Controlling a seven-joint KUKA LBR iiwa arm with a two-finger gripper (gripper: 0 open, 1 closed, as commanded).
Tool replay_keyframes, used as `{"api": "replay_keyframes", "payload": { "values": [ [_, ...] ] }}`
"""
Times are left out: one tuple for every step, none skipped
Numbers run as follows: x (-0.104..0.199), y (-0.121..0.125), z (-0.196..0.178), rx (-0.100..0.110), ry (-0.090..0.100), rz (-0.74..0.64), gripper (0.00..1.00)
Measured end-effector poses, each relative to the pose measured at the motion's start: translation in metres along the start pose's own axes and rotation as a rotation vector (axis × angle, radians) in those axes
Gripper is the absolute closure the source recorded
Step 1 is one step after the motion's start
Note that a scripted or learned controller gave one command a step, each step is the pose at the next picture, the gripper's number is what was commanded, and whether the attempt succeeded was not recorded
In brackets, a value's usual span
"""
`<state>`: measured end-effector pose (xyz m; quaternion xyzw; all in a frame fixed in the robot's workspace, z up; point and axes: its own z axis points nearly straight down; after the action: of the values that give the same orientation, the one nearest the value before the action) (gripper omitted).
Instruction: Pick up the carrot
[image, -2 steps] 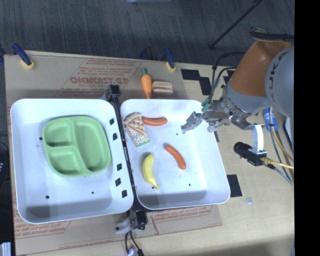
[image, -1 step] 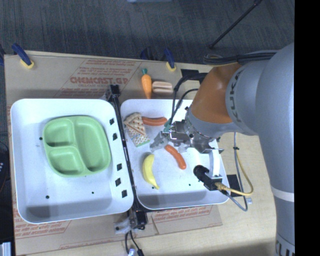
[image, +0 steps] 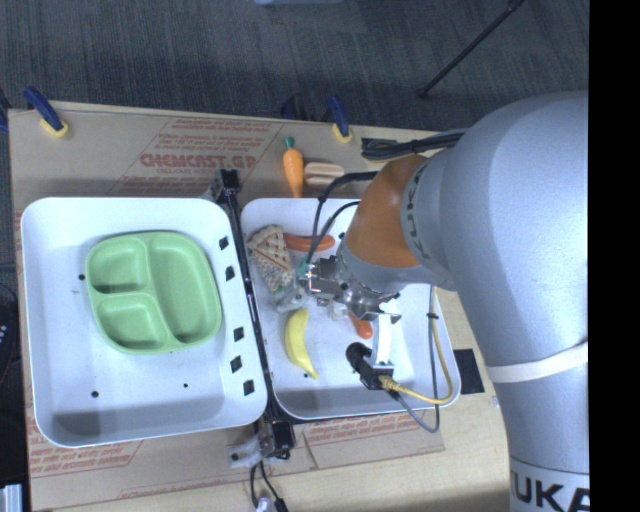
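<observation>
- The orange toy carrot with a green top (image: 292, 168) lies on the brown bench board (image: 180, 150), outside the bins — just beyond the right white bin (image: 440, 385).
- The two-finger gripper (image: 312, 282) is low inside that bin, beside a yellow plastic banana (image: 298, 343); its opening cannot be told.
- A green divided plate (image: 153, 290) sits in the left white bin (image: 50, 400).

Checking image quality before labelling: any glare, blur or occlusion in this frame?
Camera view: lighting even and soft, white bins bright but not blown out; faint shadow under the green tray; arm close to the lens, soft-edged, covering the right bin's far side; banana and carrot sharp enough.
</observation>
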<state>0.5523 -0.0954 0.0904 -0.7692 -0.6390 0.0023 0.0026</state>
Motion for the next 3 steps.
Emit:
{"api": "replay_keyframes", "payload": {
  "values": [
    [0.053, -0.011, -0.101, -0.002, 0.002, 0.452, 0.00],
    [0.059, -0.090, -0.100, 0.001, 0.001, 0.451, 0.00],
    [0.041, -0.086, -0.247, -0.005, 0.002, 0.556, 0.00]
  ]
}}
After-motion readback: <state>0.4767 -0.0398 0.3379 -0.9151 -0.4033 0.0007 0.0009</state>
